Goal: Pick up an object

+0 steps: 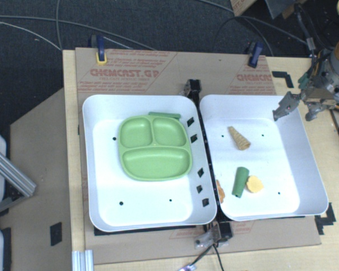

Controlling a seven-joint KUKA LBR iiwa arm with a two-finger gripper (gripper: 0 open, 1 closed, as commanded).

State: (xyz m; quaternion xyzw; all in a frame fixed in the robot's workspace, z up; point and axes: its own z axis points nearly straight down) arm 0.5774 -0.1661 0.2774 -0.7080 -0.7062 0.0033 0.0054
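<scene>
Gripper (pixel 298 107): over top-right corner of right bin (pixel 305 151), fingers spread apart, nothing btwn them. Right bin contents: ice-cream cone (pixel 239 138) upper centre, lying flat; green cylinder (pixel 239 182) lower centre, touching yellow piece (pixel 254 184) on its right; small orange item (pixel 220 192) at left wall, type unclear. Left bin (pixel 101 202): green divided plate (pixel 155 148), 3 compartments, upper centre. Blue clamps (pixel 101 49) at board's far edge.

Two white bins (pixel 101 208); pale green divided plate (pixel 155 148); dark green cylinder (pixel 239 182); yellow piece (pixel 254 184) — tan cone (pixel 239 138).
</scene>
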